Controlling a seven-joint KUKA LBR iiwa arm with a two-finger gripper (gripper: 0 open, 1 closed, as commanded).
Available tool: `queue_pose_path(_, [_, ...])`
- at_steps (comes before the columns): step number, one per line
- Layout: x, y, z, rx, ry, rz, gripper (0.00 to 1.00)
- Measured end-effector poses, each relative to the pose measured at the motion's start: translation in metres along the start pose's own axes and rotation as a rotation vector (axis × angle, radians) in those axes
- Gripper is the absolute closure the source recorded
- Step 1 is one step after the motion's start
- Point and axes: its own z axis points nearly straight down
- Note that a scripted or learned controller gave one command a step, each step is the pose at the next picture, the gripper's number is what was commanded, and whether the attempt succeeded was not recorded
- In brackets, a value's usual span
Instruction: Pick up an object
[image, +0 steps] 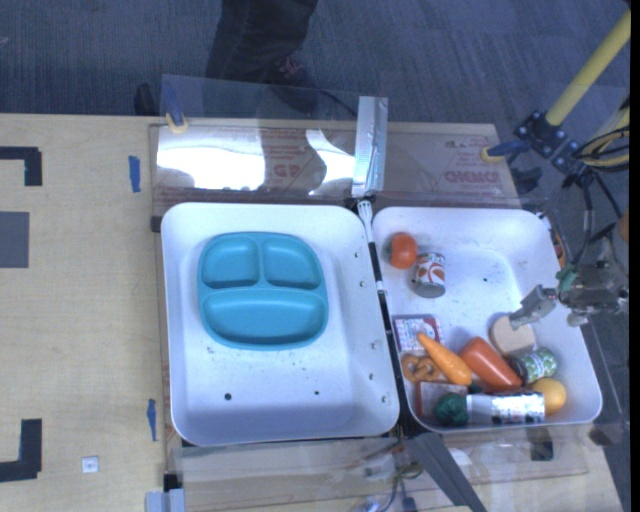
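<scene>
The wooden worktop (80, 300) carries two shallow white bins side by side. The left bin (190, 400) holds a teal divided tray (263, 289) with three compartments, lying flat toward the bin's 11 o'clock. The right bin (470, 235) holds the loose pieces. At its 11 o'clock sits a small orange-red ball (402, 250), and just beside that, toward 4 o'clock, lies a little can (430, 273) with a red and white label, tipped on its side. Lower down, a square red-bordered packet (416, 330) lies flat, with an orange carrot (444, 360) slanting across it and a pretzel-like brown piece (416, 368) touching the carrot's lower side. A red-orange pepper shape (488, 364) lies next to the carrot, a tan rounded piece (512, 336) just above it, a small green can (540, 364) and a yellow ball (549, 395) at the bin's 4 o'clock, and a white tube with a dark green cap (490, 407) along the 6 o'clock wall. The gripper (532, 305) reaches in from 3 o'clock, just above the tan piece; whether its tips are spread or pressed together cannot be told, and nothing visible sits between them.
</scene>
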Motion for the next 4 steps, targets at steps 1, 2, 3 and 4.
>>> queue_pose_path(1, [0.068,0.019,0.09,0.004,0.001,-0.144,0.0])
queue_pose_path(2, [0.08,-0.008,0.132,-0.014,-0.004,-0.06,0.0])
queue_pose_path(3, [0.076,0.071,0.132,-0.009,-0.003,-0.006,0.0])
queue_pose_path(4, [0.012,0.051,0.133,-0.006,-0.004,-0.073,0.0])
